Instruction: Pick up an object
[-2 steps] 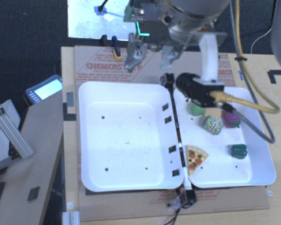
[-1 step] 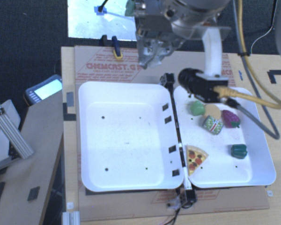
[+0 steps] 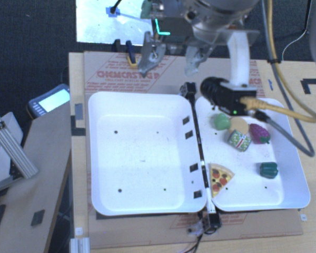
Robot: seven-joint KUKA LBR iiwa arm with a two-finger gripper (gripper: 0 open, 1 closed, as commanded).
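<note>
cardboard-topped bench (image 3: 121, 73), two white bins. gripper (image 3: 171, 62) spread, grasping nothing, high over rear edge. objects in right bin (image 3: 289, 188): green ball (image 3: 220, 122), can (image 3: 239, 140), grapes (image 3: 259, 133), pepper (image 3: 268, 169), pizza slice (image 3: 219, 177). risk: tight cluster, descending fingers may nudge neighbours, spoil grasp.

The wooden worktop (image 3: 52, 141) carries a printed cardboard sheet (image 3: 121, 75). On the sheet sit two shallow white bins side by side, the left bin (image 3: 100, 115) touching the right bin (image 3: 292, 186) along their inner edges.
</note>
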